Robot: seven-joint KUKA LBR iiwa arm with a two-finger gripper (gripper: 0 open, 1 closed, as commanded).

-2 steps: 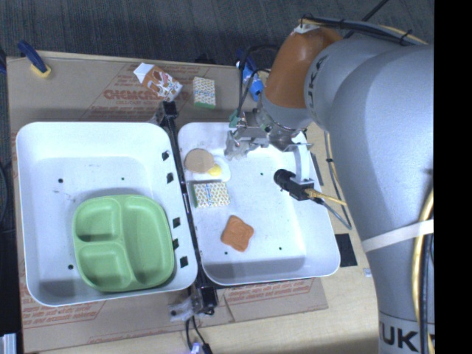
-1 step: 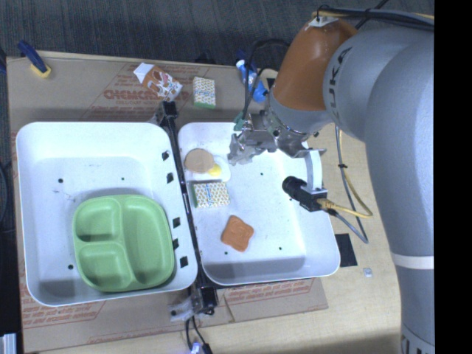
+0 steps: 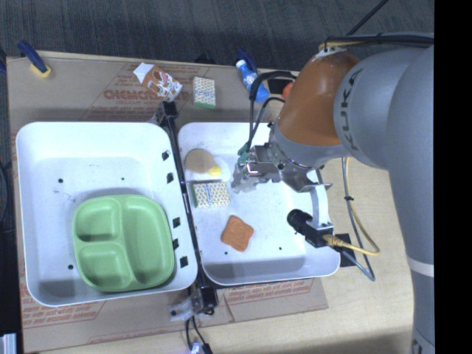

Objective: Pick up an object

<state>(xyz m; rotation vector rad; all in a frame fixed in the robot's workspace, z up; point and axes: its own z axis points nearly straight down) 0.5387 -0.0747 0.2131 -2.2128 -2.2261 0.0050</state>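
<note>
Basically, grey arm with orange band comes in from the right, leaning over the right bin. Desk carries two white bins side by side on brown cardboard. Left bin holds a green divided tray, lying flat toward its near side. Right bin holds three small items, all left of centre: a tan round object with a yellow bit touching its right side, at the far left; a small patterned square packet just below it; an orange waffle-like piece nearer the front, apart from the packet. Claw hangs over the right bin, just right of the tan object and packet. Can't tell if it's parted or clenched; nothing visibly between it. Outside the bins on the cardboard: crumpled wrapper, small patterned packet, blue clamp at far edge, another blue clamp at far left corner.
</note>
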